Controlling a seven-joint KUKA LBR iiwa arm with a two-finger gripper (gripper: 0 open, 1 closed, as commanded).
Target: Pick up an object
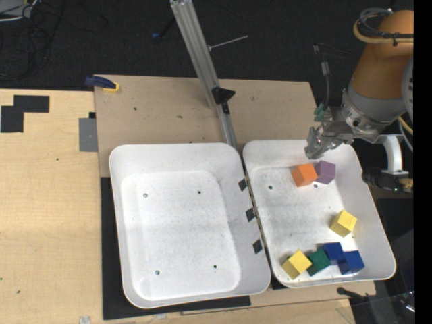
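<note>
In the right bin (pixel 378 214) lie an orange block (pixel 304 175) and a purple block (pixel 325 171), side by side near the far end. A yellow block (pixel 343 223) sits alone at the right. Near the front edge cluster another yellow block (pixel 295 264), a green block (pixel 318 260) and two blue blocks (pixel 341 256). My gripper (pixel 317 148) hangs over the far end of the right bin, just above and behind the orange and purple blocks. Nothing shows between its tips.
The left bin (pixel 177 221) stands beside the right one, joined by black clips (pixel 250 214). A slanted metal rail (pixel 202 59) rises behind the bins. A blue and yellow clamp (pixel 102 83) sits at the board's far left corner.
</note>
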